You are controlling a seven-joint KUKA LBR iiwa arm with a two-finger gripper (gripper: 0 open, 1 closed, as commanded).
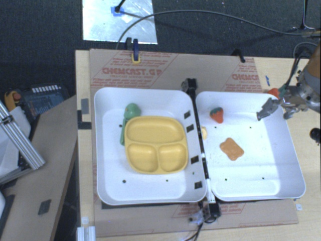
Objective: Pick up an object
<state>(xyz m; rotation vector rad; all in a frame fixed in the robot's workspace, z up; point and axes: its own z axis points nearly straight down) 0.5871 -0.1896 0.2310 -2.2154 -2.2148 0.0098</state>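
In the right bin [281, 185] lie a red strawberry toy [216, 114] near the back left and a flat orange-brown piece [231, 148] near the middle. My gripper [277, 110] hangs over the bin's back right edge, well to the right of both. Its two fingers are spread apart with nothing between them. A small pale yellow piece [203, 132] shows at the divider between the bins.
The left bin [108, 185] holds a yellow compartment tray [154, 143] with a green toy [129, 115] tucked behind its left side. A black clamp strip [194, 129] runs between the bins. Cables cross the floor behind the bench.
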